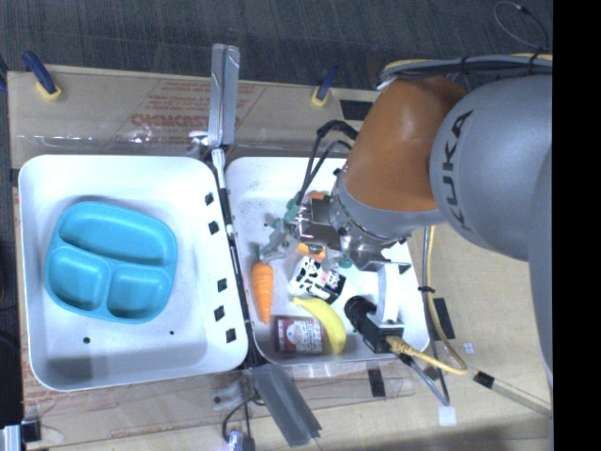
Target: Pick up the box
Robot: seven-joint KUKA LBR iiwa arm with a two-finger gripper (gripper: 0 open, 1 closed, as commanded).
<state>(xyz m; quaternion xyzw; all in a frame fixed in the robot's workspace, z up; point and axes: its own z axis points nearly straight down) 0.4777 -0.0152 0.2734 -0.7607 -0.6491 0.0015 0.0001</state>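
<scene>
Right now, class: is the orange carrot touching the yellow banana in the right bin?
Apart. The camera view shows a strip of white bin floor between the carrot and the banana.

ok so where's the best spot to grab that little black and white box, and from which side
Probably from straight above, jaws closing across the short sides of the box, since it lies flat and tilted in the right bin. The banana touches its lower edge and the gripper crowds its top, leaving little room sideways.

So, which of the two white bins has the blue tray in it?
The left bin. It holds the blue tray with three compartments, while the right bin holds the carrot, the banana and other small things.
</scene>
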